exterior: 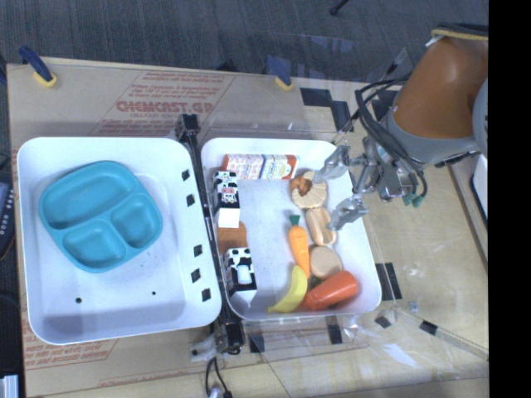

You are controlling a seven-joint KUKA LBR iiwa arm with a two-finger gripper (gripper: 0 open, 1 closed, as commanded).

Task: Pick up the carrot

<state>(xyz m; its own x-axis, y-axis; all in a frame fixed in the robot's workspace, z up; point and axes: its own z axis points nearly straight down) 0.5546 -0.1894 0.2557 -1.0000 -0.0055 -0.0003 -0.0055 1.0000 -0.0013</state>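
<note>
So the gripper [340, 191] is hanging over the right side of the right bin [274, 309], with its two fingers [330, 166] spread wide apart and nothing between them. One fingertip sits up by the round tan pastry-looking piece [307, 190], the other is down by the pale bread-roll thing [319, 225]; can't tell if either is actually touching. The fingers are released, basically.

The carrot [299, 245] lies in that same bin, orange with a small green top, just left of the bread roll and below the tan piece. Its tip points toward the banana [289, 294], which curls along the near edge next to a red-orange pepper-like item [334, 289]. A beige round piece [324, 262] sits between carrot and pepper.

The left side of the bin has a row of little cartons and blocks [231, 222], plus an orange-labelled box [259, 166] at the far wall.

The left bin [99, 313] holds a blue divided plate [99, 215]. Both bins sit on the counter [431, 255].
</note>
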